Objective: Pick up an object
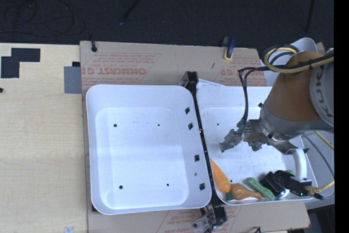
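Going big to small: the pale surface (pixel 38 144) carries two white bins. The left bin (pixel 142 155) has nothing in it that I can see. The right bin (pixel 218 117) is where it all happens. The arm (pixel 292 98) comes in from 3 o'clock and hangs over the middle of that bin, with the end effector (pixel 229 142) pointing toward 9 o'clock. Honestly can't tell if it's released or clenched from this angle, and I don't see anything caught in it.

The pickable stuff is bunched along the right bin's 6 o'clock wall: a carrot (pixel 219 174), a green piece (pixel 260 187) and a tan piece (pixel 242 191) touching each other in the corner.

The carrot looks like the nearest target to me. It sits near the end effector, at roughly 6 to 7 o'clock from it, right beside the divider wall, with its long axis running 11 to 5 o'clock. So I'd guess the next move is a short shift that way, then down, closing across that axis. The wall being so close could spoil it
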